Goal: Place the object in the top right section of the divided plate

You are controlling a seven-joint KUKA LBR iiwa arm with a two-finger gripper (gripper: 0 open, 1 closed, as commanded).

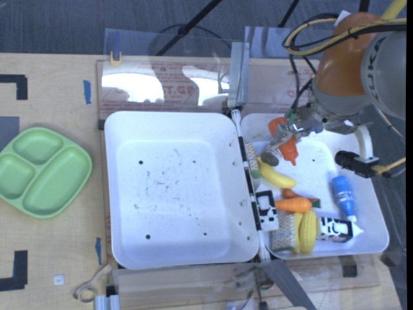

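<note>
Yellow plastic corn point(307, 231) and an orange toy carrot point(293, 205) are seen nearest in the right white bin point(374, 218); behind, a yellow banana point(276, 175). A firm, centred grip is advised before the carry to the green divided plate point(42, 171) on the counter point(58, 250). The tool point(285, 136) is seen over a red-orange object point(288, 148); its opening cannot be told.

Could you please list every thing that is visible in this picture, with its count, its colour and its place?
divided plate: 1, green, on bench left of the bins
left bin: 1, white, centre
right bin: 1, white, right
banana: 1, yellow, right bin
carrot: 1, orange, right bin
corn cob: 1, yellow, right bin
bottle: 1, blue, right bin
orange-red object: 1, right bin, at the gripper
gripper: 1, grey, over right bin
arm: 1, grey and orange, upper right
</note>
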